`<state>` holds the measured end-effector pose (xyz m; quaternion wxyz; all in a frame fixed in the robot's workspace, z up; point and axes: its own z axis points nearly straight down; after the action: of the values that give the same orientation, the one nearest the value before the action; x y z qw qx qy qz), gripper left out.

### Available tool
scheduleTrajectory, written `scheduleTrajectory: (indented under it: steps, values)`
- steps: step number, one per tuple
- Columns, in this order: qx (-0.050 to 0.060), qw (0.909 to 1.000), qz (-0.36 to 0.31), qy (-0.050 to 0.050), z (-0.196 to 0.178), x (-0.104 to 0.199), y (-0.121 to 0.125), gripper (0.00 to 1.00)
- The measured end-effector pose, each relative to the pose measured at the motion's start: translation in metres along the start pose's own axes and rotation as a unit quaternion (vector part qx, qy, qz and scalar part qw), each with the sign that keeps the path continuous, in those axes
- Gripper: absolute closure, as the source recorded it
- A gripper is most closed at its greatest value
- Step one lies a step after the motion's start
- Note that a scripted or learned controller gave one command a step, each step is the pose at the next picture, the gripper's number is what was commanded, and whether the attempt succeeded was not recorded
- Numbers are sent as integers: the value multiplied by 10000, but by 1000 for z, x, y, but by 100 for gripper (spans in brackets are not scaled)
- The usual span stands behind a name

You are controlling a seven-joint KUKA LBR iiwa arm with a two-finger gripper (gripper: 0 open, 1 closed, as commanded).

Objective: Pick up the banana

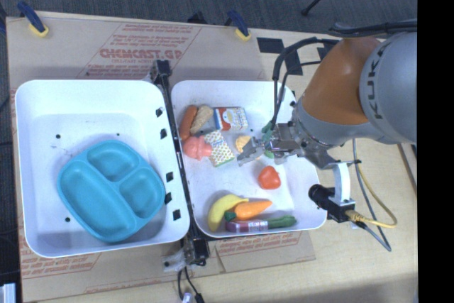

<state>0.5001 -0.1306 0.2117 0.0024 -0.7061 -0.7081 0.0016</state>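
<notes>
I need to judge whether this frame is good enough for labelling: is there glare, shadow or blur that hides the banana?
Camera view: even, soft lighting; banana sharp and unshaded, partly overlapped by the carrot; mild glare on the white bin walls; gripper region slightly soft and cluttered.

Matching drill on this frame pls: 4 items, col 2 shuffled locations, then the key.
Items:
1. banana
2. blue divided plate
3. red tomato
4. tool

Locations:
A. left bin
B. right bin, middle, just below the tool
C. right bin, near edge, touching the orange carrot
D. over the right bin, above its middle

Pairs: 1-C, 2-A, 3-B, 4-D
</notes>
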Motion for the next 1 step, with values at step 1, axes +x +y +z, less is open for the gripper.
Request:
scheduleTrajectory:
  steps: [1]
  values:
    - [0,10000,-78,1,73,39,-15,0]
